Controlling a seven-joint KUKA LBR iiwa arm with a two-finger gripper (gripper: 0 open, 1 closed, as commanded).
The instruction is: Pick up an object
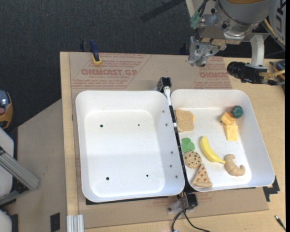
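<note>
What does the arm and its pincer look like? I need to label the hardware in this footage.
The arm is pale grey and rounded, with an orange band near the top edge of the view. Below it hangs a boxy grey metal wrist block with a small green part and thin cables at its side. The pincer is short, dull grey metal.

A square slice of tan toast (184, 120) lies flat at the upper left of the right-hand white bin (258, 149). Below it sit a small green leafy piece (187, 145), a round chocolate-chip cookie (192, 159) and a triangular pizza slice (201, 177). A curved yellow banana (210, 150) lies mid-bin, beside a tan croissant (234, 165). Farther up are a yellow cheese block (232, 132), a small orange wedge (228, 119) and a dark green round piece with a red spot (237, 111).
</note>
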